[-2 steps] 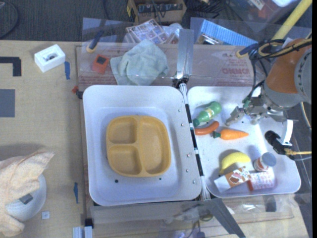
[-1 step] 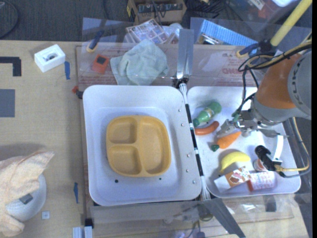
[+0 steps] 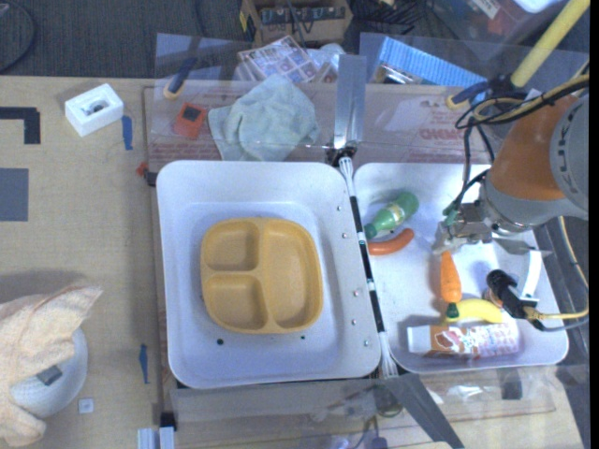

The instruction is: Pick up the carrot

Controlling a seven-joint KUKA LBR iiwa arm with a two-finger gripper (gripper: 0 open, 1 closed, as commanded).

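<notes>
Your carrot (image 3: 449, 279) lies in the right bin (image 3: 412, 330), its lower end touching a banana (image 3: 479, 310), a red chili (image 3: 390, 242) near its left. The gripper (image 3: 456, 233) hangs just above its top.

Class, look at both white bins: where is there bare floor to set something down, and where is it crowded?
Free: the left bin's margin around the yellow tray, and the tray's compartments. Crowded: the right bin, with the carrot, banana, sausage and gripper.
</notes>
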